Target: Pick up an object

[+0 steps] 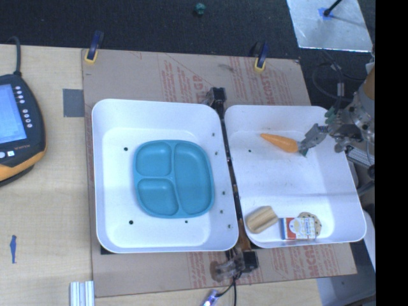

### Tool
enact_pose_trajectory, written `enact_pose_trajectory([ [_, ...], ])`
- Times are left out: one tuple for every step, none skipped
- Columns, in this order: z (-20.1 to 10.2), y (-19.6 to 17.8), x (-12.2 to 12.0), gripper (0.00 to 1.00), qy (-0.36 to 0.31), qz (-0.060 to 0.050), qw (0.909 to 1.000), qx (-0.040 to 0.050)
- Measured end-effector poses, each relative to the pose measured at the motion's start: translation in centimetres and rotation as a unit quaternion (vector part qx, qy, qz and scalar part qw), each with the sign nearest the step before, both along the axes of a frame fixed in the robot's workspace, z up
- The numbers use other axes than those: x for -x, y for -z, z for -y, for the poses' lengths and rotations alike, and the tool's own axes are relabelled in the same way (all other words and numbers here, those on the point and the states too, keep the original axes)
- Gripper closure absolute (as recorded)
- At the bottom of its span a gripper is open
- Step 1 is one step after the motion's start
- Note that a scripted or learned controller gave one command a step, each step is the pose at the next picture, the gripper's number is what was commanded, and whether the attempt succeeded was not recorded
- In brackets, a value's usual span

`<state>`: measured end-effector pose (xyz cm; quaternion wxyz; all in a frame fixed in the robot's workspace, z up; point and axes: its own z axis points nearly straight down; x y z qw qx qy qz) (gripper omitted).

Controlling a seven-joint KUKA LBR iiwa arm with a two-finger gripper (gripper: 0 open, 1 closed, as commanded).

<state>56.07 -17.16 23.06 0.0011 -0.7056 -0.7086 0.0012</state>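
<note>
**Jaws at the carrot's tip in the right bin**

In the right bin (pixel 331 171), the gripper (pixel 310 139) was seen low over the floor, reached in from the right, its dark tip touching the right end of an orange carrot (pixel 279 142) that lay near the bin's far wall. Whether the jaws were spread or pressed together could not be told, and the carrot was not seen between them. Near the front wall a tan bread roll (pixel 261 218) and a small printed packet (pixel 301 227) were lying side by side. In the left bin (pixel 108 171), a blue divided plate (pixel 173 178) was set flat. A teach pendant (pixel 18 125) was resting on the worktop (pixel 44 234) at the far left.
</note>
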Motion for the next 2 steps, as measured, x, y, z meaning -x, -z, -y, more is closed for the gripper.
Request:
enact_pose_trajectory([
  [-2.0,9.6,-3.4,0.0,-0.001,-0.001,1.0,0.0004],
  [-2.7,13.9,-9.5,0.0,0.0,-0.001,1.0,-0.0003],
])
